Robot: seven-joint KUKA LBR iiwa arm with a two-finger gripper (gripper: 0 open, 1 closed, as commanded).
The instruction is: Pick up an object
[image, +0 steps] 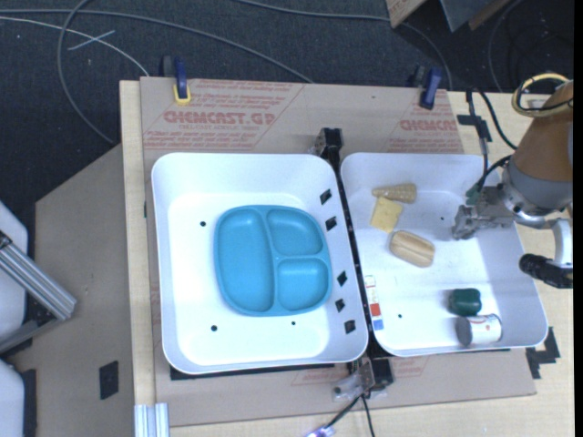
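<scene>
Your target: tan oval bread-like block (412, 248), lying flat mid right white bin (510, 335) | gripper (466, 221) right of it, apart | jaws: you cannot tell whether released or clenched

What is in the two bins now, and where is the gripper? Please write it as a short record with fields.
left bin: holds a blue divided plate
right bin: holds five small objects
far side: tan block, touching or nearly touching a yellow block
centre: bread roll
near corner: green object, next to a white and grey cylinder
gripper: over the right bin's far right part, with nothing seen between its fingers
</scene>
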